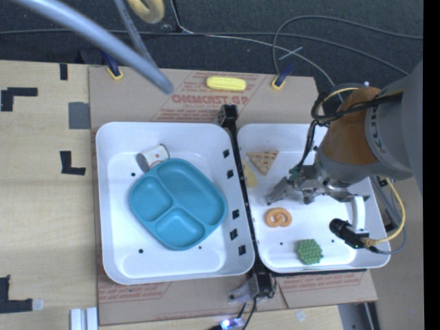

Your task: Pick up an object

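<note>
Bins first: the left white bin carries a blue divided tray with a small cup-like item at its upper corner, while the right white bin holds a tan wedge, an orange ring and a green knobbly ball. Reaching in from the right, the arm hangs low over the right bin, wrist bent down. Its claw looks spread and grasps nothing, though shadow blurs the tips. Nearest is the ring, just below the claw; the wedge lies just above.

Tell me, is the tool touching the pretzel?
Apart. In the camera view the tool hangs above and slightly left of the pretzel, with bare white bin floor showing between them.
</note>
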Action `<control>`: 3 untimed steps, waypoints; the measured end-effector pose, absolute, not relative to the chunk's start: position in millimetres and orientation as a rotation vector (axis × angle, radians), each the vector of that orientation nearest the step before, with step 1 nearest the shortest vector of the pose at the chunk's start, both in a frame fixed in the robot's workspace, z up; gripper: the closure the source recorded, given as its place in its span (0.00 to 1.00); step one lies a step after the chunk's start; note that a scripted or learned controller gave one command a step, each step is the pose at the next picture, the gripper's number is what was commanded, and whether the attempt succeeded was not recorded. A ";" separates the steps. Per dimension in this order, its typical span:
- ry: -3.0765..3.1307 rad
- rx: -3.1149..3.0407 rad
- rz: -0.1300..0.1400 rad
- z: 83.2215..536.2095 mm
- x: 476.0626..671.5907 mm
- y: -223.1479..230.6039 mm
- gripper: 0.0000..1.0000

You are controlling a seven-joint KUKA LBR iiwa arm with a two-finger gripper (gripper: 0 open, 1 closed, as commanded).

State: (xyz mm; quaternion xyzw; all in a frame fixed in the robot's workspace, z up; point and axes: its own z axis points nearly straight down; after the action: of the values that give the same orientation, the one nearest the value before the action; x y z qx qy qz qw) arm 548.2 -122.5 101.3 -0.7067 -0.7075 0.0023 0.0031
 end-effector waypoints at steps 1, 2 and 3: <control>-2.221 -2.217 0.003 114.5 549.5 -122.6 1.00; -2.223 -2.224 -0.002 160.3 548.6 -130.7 1.00; -2.227 -2.222 -0.004 211.9 559.9 -129.4 1.00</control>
State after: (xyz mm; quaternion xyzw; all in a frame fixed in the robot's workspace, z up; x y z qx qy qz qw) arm 559.9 -129.4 211.9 -0.7064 -0.7078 -0.0011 -0.0021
